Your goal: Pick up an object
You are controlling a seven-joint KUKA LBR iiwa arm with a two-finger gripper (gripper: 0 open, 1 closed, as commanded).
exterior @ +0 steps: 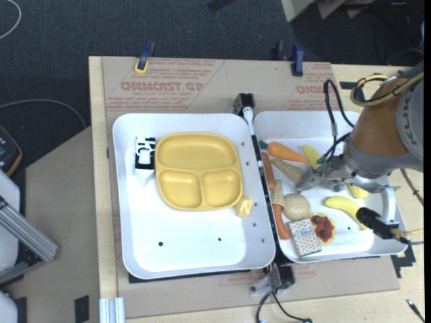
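Note:
My gripper (pixel 312 178) hangs low over the middle of the right bin (pixel 384 244), coming in from the grey and orange arm (pixel 380 130) on the right. Its tip is right beside a tan cone-shaped piece (pixel 289 170) and just above a pale round potato-like piece (pixel 297 206). An orange carrot (pixel 285 152) and a small yellow piece (pixel 311 155) lie behind it. In front of it are a yellow banana (pixel 343 205), a pizza slice (pixel 323 227) and a small speckled packet (pixel 305 238). Nothing is visibly lifted.
A red sausage (pixel 269 172), a corn piece (pixel 277 195) and an orange stick (pixel 283 226) line the right bin's left wall. The left bin (pixel 182 247) holds a yellow divided plate (pixel 199 169), a black-and-white item (pixel 143 153) and a small yellow lump (pixel 244 207).

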